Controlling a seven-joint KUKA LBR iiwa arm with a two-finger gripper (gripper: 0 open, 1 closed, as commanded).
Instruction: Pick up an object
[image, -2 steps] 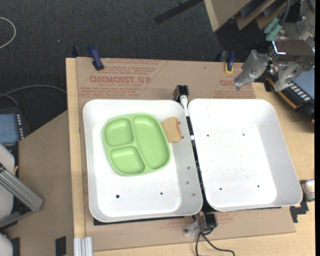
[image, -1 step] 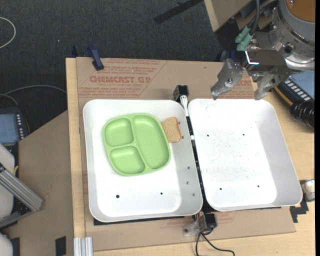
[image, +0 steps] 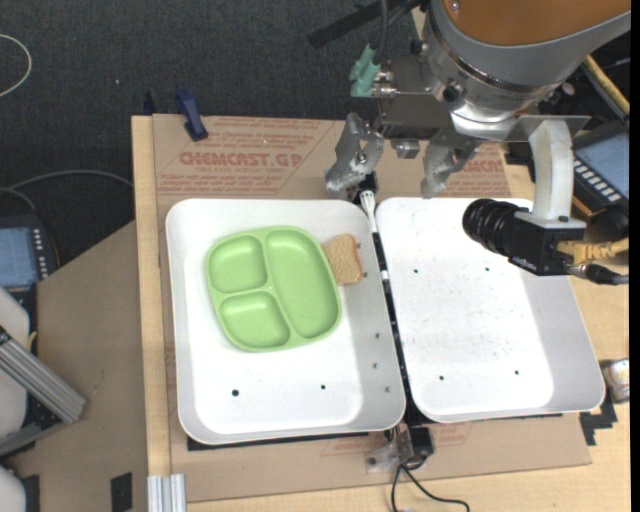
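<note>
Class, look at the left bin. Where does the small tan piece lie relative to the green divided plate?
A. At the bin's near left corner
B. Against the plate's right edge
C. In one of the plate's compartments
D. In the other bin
B: the tan piece lies on the floor of the left bin, against the right edge of the green divided plate.

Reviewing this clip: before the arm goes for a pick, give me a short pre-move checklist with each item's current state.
1. Target present: a light green three-compartment plastic plate and a tan cracker-like piece lie in the left white bin: ok.
2. Cracker free to grasp: it rests against the plate's right rim, not apart: not ok.
3. Gripper free of objects: nothing between the fingers: ok.
4. Fingers open: spread apart: ok.
5. Gripper above a target: it hangs over the bins' far edge, near the divide, not over the plate or cracker: not ok.
6. Plate compartments hold anything: they look bare: ok.
</note>
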